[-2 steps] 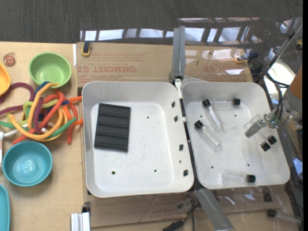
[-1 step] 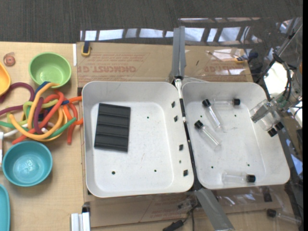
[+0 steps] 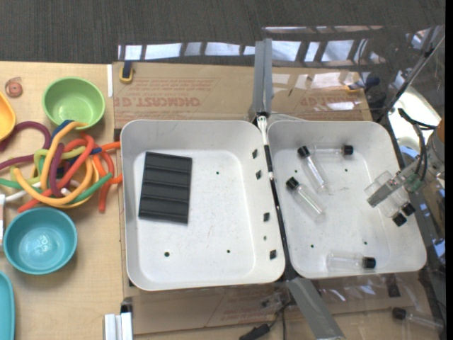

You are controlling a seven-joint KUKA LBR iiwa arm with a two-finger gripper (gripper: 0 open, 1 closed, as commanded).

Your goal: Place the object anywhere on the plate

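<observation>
A: What am I looking at?
B: I'm seeing the hand (image 3: 388, 188) hovering at the right bin's (image 3: 340, 130) right wall, gripping a clear vial (image 3: 379, 189).
A: Next?
B: I'm judging carrying it over onto the black ridged plate (image 3: 165, 187), lying in the left bin (image 3: 212, 137).

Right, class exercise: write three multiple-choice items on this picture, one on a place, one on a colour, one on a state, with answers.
1. Where does the black plate lie? A in the left bin B on the bench C in a bowl
2. What colour are the vial caps? A white B black C orange
3. How does the vial nearest the right bin's front wall rest? A upright B on its side C on the plate

Answers: A, white bin floor surrounds it; B, every cap is dark; B, it lies flat.
</observation>
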